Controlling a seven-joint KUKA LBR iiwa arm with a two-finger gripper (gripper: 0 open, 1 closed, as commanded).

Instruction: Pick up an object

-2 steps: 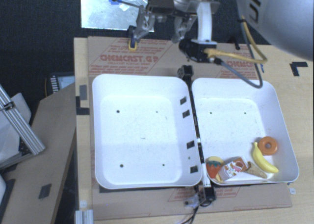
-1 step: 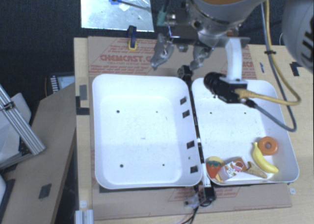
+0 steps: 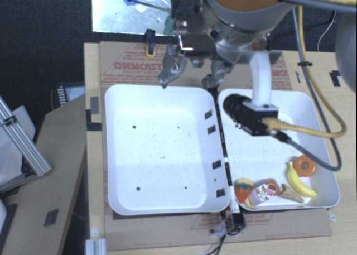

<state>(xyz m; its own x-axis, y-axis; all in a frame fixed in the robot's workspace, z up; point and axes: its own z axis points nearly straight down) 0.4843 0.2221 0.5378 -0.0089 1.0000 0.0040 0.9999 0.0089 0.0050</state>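
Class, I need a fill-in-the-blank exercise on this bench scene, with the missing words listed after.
1. The banana lies in the ____ bin.
2. The tool hangs over the far rim of the ____ bin.
3. The orange ring lies right beside the ____.
4. The two bins are ____ in colour.

Missing words: right; left; banana; white

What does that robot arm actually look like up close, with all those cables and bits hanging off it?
The arm is a bulky grey metal body with an orange band above the wrist. Yellow cables loop around it, and thinner dark ones run alongside. Its gripper is bare grey metal ending in two thin jaws. A white bracket carries a black cylindrical unit, perhaps a camera.
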